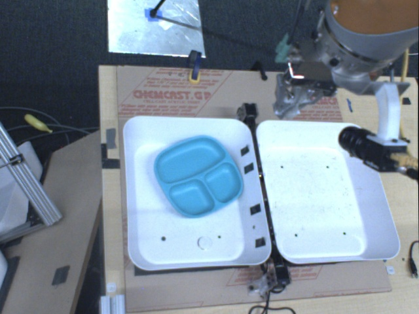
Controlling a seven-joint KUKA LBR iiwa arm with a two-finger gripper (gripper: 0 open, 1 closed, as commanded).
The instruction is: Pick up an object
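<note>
Bins: two shallow white bins side by side on the bench, the left bin (pixel 141 241) and the right bin (pixel 373 227), their inner walls meeting along a line down the middle.
Plate: one blue plate (pixel 198 175) with three compartments, one large and two smaller. It lies flat in the left bin, in the upper middle of its floor, turned at a slant, clear of the bin walls.
Disc: one small clear round disc (pixel 205 243) on the left bin's floor, near the front wall, below the plate and apart from it.
Right bin contents: only fine dark specks on the floor and a few small dark dots.
Arm: one grey arm (pixel 373 28) with an orange band, entering at the upper right.
Gripper: one gripper (pixel 292 100) hangs above the bench just behind the back edge of the right bin, near the seam between the bins. It is well apart from the plate. Nothing shows between its fingers; how far they are spread I cannot tell, since the metal parts blur together.
Clips: four small dark clips (pixel 255 209) along the middle divider, on the left bin's side.
Board: one brown board (pixel 170 93) with red printing lies under both bins.
Sheet: one shiny silver sheet (pixel 156 18) lies beyond the board at upper left.
</note>
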